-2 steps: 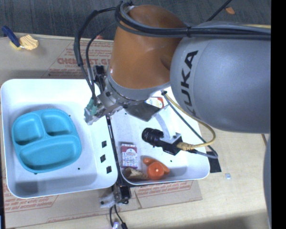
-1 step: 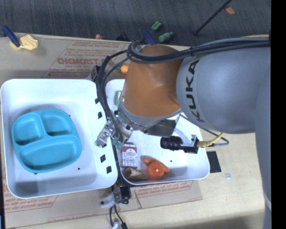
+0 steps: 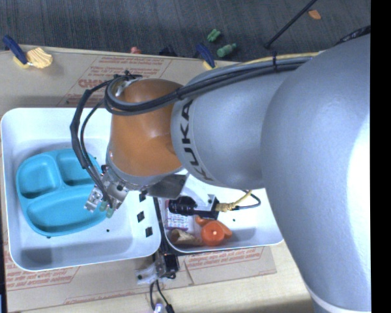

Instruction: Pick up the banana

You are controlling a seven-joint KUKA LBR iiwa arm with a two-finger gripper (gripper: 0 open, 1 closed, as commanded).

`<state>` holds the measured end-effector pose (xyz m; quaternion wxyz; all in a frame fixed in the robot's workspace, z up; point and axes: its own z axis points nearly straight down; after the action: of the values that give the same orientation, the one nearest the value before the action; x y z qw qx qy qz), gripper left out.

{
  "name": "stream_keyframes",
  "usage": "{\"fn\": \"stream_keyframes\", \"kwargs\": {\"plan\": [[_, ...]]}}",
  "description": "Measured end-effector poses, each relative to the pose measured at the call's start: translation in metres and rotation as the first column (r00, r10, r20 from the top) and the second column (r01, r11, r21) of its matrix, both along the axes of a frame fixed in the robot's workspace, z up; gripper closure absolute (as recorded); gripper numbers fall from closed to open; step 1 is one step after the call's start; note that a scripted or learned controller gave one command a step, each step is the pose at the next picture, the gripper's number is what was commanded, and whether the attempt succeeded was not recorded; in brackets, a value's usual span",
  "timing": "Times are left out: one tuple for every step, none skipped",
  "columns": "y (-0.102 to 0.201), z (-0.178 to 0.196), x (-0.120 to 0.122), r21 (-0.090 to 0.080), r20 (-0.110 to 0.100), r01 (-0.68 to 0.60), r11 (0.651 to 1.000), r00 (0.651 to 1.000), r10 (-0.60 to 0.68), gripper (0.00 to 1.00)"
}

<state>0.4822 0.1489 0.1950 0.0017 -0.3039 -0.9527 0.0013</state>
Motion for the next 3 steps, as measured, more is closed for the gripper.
{"fn": "stream_keyframes", "kwargs": {"plan": [[0.069, 0.066, 0.012, 0.000, 0.003, 0.091, 0.996, 0.996, -0.091, 1.00], [0.069, 0.076, 0.013, -0.002, 0.002, 0.088, 0.996, 0.996, -0.088, 1.00], [0.069, 0.086, 0.013, -0.003, 0.001, 0.084, 0.996, 0.996, -0.084, 1.00]]}}
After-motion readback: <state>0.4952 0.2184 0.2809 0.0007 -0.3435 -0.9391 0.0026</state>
